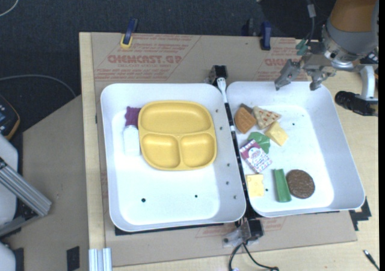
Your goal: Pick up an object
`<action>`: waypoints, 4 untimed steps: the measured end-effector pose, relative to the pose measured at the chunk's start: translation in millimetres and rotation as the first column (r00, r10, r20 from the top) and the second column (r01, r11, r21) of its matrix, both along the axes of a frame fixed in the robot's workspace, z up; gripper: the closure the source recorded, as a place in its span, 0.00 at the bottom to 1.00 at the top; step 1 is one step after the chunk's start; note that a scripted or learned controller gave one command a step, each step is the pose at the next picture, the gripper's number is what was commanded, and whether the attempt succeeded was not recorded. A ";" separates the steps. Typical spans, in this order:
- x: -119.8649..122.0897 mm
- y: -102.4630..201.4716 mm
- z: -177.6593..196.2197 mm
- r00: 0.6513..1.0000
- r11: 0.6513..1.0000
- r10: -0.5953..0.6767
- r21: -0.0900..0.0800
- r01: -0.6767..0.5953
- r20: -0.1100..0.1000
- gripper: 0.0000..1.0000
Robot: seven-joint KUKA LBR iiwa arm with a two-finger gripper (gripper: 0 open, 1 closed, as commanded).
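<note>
My gripper hangs open above the far rim of the right bin, its two fingers spread apart with nothing between them. Below it in that bin lie a round brown cookie, a waffle wedge, a yellow cheese block, a green piece, a pink-and-white packet, a yellow square, a green bar and a dark brown patty. All of them rest on the bin floor, apart from the gripper.
The left bin holds a yellow sectioned tray, with a purple item and a white bottle beside its left edge. A black divider clip sits between the bins at the far side.
</note>
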State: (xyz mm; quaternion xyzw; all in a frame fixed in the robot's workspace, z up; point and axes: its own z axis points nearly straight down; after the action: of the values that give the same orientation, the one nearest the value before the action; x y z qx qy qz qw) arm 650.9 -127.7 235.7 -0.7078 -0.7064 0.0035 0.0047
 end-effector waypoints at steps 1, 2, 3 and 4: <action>2.5 0.1 7.3 1.000 1.000 0.002 -0.002 -0.002 0.013 0.00; 1.0 5.7 -37.0 1.000 1.000 0.003 -0.001 -0.003 0.005 0.00; 3.4 6.5 -100.4 1.000 1.000 0.003 -0.001 -0.003 0.005 0.00; 2.4 7.5 -153.7 1.000 1.000 0.003 0.000 -0.003 0.005 0.00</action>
State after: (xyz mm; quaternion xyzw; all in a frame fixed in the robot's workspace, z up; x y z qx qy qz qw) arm 653.3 -120.3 82.0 -0.7069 -0.7073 0.0019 0.0028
